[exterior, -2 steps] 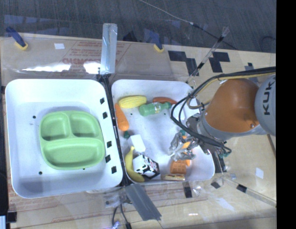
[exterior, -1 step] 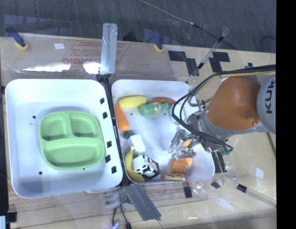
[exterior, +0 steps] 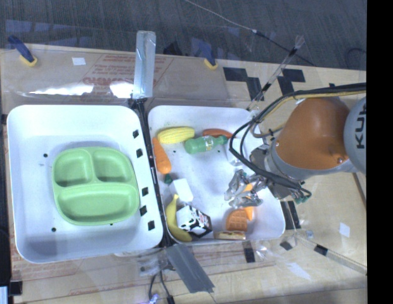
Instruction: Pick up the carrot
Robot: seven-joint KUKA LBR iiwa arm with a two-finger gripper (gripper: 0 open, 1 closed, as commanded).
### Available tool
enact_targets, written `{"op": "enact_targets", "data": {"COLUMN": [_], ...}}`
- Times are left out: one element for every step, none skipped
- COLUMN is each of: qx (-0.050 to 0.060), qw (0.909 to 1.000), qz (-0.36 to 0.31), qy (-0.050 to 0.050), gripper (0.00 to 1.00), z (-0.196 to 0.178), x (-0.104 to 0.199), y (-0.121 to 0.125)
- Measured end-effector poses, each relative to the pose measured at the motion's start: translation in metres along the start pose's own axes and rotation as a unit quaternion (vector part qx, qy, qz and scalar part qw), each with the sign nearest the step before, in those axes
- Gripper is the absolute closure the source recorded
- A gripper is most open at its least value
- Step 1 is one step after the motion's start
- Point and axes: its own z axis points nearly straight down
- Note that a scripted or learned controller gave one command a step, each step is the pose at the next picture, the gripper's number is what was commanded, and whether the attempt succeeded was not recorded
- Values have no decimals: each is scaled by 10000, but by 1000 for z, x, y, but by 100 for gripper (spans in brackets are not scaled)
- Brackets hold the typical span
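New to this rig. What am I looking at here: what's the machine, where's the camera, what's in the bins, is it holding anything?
One fixed camera looks down at a slant on a bench with two white bins. The arm, grey with an orange band, reaches in from the picture's right, and its gripper hangs low in the right bin.

The left bin holds a green divided plate.

The right bin holds toy food: the carrot along the left wall, a corn cob, a green bottle, something red behind it, a banana, a black-and-white carton, a small white block and orange pieces near the gripper.

The carrot lies apart from the gripper, not picked up. The gripper is too cluttered to read.
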Motion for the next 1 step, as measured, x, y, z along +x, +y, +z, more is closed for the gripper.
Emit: {"op": "enact_targets", "data": {"qx": [-50], "qw": [9655], "qz": [2601], "qy": [129], "gripper": [100], "z": [-30], "x": [-56], "y": [27]}}
